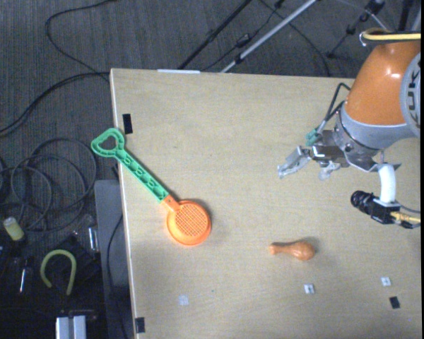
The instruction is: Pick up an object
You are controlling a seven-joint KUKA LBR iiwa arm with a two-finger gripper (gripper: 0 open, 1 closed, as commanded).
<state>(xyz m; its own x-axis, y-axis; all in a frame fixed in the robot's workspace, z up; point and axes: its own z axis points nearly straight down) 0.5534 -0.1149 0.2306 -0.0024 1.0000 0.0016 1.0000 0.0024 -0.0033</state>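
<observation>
I see the gripper (305,162) hovering over the bench (233,119), fingers spread, nothing between them. The orange pear-shaped object (295,249) lies below it — apart. A green-handled strainer (155,189) lies well left.

This is a robotics lab or test room, not a home: a plain tan bench (268,119) stands on dark grey carpet (42,20), with an industrial arm (381,97) reaching over its right side. Left of the bench, loose black cables (35,182) coil across the carpet, and beyond its far edge the metal legs of stands (283,20) spread out on the floor, with more cables trailing among them
</observation>
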